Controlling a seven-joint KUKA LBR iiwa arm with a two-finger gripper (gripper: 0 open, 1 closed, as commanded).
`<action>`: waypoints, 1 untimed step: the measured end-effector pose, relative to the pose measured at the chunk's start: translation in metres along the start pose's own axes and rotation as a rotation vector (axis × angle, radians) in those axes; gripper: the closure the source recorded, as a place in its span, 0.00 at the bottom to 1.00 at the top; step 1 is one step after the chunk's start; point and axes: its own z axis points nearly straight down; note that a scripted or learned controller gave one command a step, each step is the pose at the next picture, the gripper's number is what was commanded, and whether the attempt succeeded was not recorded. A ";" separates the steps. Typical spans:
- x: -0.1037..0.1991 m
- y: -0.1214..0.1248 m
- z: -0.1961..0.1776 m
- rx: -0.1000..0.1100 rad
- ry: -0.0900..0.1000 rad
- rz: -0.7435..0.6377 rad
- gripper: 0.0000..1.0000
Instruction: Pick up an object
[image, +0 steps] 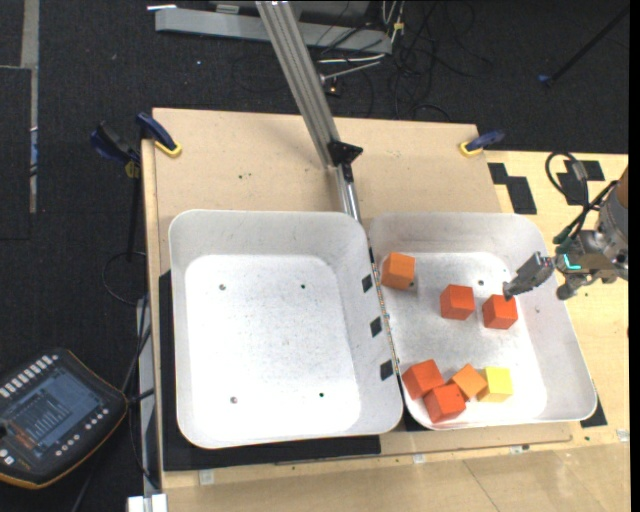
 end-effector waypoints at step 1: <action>0.000 0.001 -0.002 -0.004 -0.001 0.001 0.00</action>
